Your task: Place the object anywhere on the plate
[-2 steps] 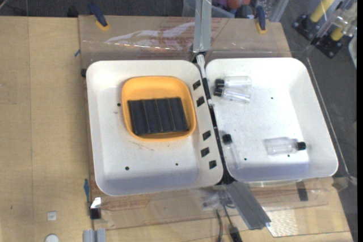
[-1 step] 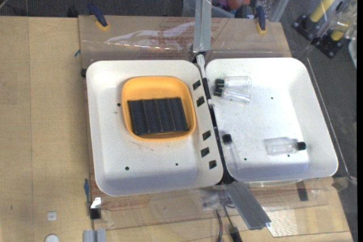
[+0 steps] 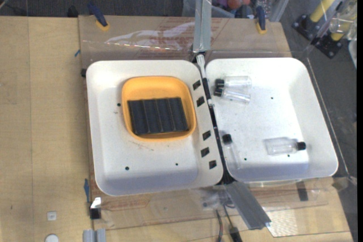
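At the left of the surface, the left white bin carries the orange rounded-square plate, with a black ribbed rectangular pad covering most of its middle. Beyond the divider, the right white bin holds a clear plastic vial with a black cap, a small black cap, and a second clear capped vial near the front rim. Nothing looks picked yet, so the grasp is probably the step in hand. Whether the hand is released or clenched, I cannot tell. Both vials lie well apart, with open room around them.
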Controlling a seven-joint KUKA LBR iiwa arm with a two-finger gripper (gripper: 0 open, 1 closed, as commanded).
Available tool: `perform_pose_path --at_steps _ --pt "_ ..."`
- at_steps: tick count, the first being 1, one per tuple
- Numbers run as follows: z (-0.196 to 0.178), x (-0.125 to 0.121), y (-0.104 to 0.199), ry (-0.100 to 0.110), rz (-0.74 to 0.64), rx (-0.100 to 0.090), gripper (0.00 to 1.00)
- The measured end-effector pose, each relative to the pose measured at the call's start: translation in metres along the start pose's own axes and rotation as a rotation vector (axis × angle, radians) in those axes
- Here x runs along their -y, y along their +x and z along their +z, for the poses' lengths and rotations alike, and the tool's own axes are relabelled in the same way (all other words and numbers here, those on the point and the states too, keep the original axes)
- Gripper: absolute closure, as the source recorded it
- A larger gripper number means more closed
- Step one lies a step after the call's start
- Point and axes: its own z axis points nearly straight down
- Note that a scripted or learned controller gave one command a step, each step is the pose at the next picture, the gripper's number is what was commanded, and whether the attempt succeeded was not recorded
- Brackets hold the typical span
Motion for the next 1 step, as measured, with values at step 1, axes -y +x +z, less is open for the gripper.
perform_pose_path --at_steps 1 --pt "-0.0001 0.0 -0.0061 0.0 -0.268 0.002 1.0"
